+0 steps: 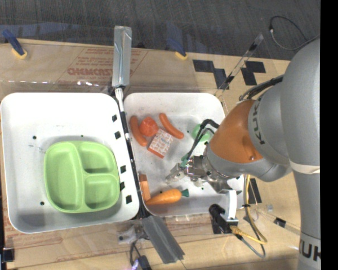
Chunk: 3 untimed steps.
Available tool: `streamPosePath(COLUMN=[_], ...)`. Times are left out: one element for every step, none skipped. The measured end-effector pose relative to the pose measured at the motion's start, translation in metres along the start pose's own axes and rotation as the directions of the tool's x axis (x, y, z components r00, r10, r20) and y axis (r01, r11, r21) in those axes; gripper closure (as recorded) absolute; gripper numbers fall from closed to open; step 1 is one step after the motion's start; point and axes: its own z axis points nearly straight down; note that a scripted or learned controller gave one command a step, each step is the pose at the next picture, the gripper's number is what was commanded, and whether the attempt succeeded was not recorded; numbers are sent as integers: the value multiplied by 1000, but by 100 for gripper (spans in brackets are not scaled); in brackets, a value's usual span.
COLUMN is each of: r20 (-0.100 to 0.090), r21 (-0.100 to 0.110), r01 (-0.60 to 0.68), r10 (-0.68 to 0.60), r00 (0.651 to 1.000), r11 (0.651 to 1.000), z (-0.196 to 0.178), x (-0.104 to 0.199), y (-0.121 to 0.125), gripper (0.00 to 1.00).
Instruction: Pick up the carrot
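step: approach, no grasp yet | carrot (164,196) at 6 o'clock of right bin (174,101), against front wall | gripper (180,172) above it at 1 o'clock, fingers' state unreadable | next: descend toward 7 o'clock, straddle carrot

The arm (281,128) hides the right bin's (174,103) far side from us. We cannot make out the gripper (183,172) fingers.

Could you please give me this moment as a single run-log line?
task: pick up carrot | carrot: lying at right bin near edge, not held | gripper: just above carrot | green tray: left bin
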Motion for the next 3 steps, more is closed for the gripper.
streamPosePath(r20=[-3,-2,1], r21=[5,2,0], r01=[188,328,253], r10=[-188,-328,-253], r00=[982,945,967], r11=[982,945,967], z=[1,1,1], x=[46,26,19], y=[-9,-5,-4], gripper=[0,0,0])
